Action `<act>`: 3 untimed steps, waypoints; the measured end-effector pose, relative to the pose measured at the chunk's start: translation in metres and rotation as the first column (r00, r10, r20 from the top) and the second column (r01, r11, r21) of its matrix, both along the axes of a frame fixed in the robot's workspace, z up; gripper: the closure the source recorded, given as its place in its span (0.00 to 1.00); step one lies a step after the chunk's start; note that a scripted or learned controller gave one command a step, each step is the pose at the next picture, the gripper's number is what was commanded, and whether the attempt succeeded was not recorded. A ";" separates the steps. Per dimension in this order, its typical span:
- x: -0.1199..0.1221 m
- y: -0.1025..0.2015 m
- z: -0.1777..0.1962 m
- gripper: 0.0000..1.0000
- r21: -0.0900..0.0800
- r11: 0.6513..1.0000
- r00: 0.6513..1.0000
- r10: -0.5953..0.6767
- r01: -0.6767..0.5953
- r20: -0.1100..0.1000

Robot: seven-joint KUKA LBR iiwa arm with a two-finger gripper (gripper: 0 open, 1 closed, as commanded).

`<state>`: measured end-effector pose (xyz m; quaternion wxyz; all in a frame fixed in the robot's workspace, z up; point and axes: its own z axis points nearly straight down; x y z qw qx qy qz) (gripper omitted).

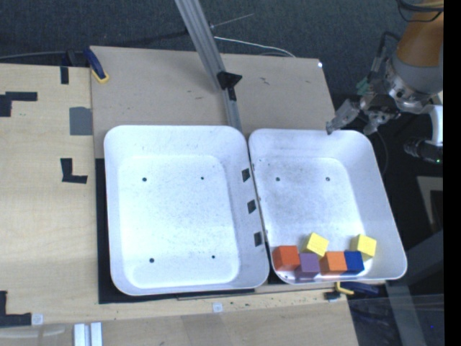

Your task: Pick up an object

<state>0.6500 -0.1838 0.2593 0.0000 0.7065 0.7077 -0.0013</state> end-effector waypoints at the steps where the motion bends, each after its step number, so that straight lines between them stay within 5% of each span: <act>1: -0.143 0.019 -0.078 0.00 0.005 1.000 1.000 -0.004 0.004 -0.010; 2: -0.077 0.031 -0.171 0.00 0.002 1.000 1.000 0.001 -0.001 -0.001; 3: -0.078 0.031 -0.158 1.00 0.003 1.000 1.000 -0.001 0.001 -0.001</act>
